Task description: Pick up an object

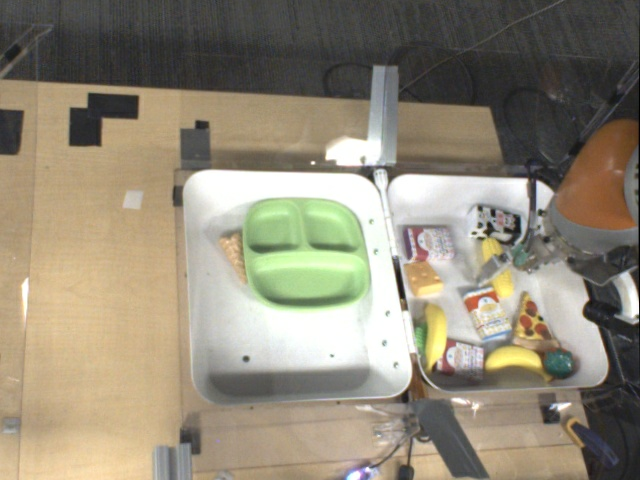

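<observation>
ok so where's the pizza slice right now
The pizza slice lies in the right bin, toward its near right side, just right of the small carton and above the banana in the camera view.

We see 2 white bins: the left bin holds a green tray, and the gripper hangs over the right bin among toy food, including a banana.

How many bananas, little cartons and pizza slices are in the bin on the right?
Bananas: 2, one upright, one lying at the front
Little cartons: 3, back, middle, front
Pizza slices: 1
Total: 6
</observation>
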`<state>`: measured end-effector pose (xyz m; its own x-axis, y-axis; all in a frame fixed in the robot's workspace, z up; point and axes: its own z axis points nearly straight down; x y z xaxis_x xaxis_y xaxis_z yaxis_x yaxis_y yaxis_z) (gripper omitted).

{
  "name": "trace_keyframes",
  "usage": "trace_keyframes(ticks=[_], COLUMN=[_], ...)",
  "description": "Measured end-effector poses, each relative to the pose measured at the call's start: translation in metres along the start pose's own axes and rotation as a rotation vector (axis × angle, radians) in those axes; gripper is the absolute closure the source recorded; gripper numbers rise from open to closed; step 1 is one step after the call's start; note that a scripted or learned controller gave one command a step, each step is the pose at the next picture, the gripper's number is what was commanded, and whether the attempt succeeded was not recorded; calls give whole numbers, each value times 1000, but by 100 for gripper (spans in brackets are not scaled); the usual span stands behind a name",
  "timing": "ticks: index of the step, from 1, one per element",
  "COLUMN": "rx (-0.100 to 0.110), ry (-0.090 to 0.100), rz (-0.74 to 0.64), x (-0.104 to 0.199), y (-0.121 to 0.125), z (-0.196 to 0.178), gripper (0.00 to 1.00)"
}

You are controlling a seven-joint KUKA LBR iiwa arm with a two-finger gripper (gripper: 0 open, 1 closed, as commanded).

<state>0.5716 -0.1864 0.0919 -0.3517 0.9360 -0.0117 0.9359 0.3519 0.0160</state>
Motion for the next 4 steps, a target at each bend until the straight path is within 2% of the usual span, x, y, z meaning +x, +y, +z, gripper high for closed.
trace_keyframes(ticks=[1, 2, 3, 4], rx=[-5, 42, 9, 12], ry=[2, 28, 7, 8], rz=[-2, 75, 164, 146], x=[1, -28, 15, 19], y=[3, 42, 113, 114], z=[-12, 2, -76, -53], gripper=[100, 100, 100, 100])
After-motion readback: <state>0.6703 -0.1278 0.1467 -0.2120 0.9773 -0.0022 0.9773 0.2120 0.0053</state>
